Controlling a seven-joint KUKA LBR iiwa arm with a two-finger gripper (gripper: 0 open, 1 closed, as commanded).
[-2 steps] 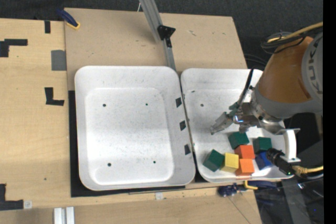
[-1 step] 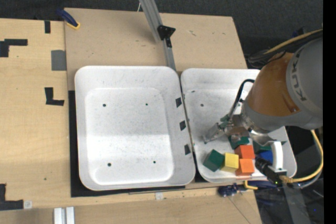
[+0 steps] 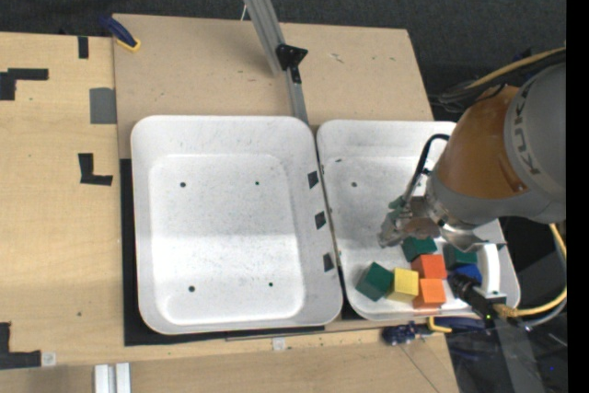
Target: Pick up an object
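Observation:
Several small blocks lie in the front part of the right bin [image 3: 368, 152]: a dark green block [image 3: 375, 280], a yellow block [image 3: 405, 282], two orange blocks [image 3: 431, 279], another green block [image 3: 420, 247] and a blue piece [image 3: 465, 273] partly under the arm. My gripper [image 3: 402, 226] reaches down into the right bin from the right, just above and left of the cluster, close to the green block by the orange ones. Its tips are dark and blurred against the bin floor. I see nothing clearly held between them.
The left bin [image 3: 225, 225] sits beside the right one, with black clips [image 3: 318, 218] along the shared wall. A grey metal bar [image 3: 262, 9] slants across the bench at the back. The arm's orange band and grey body [image 3: 497, 161] cover the right bin's right side.

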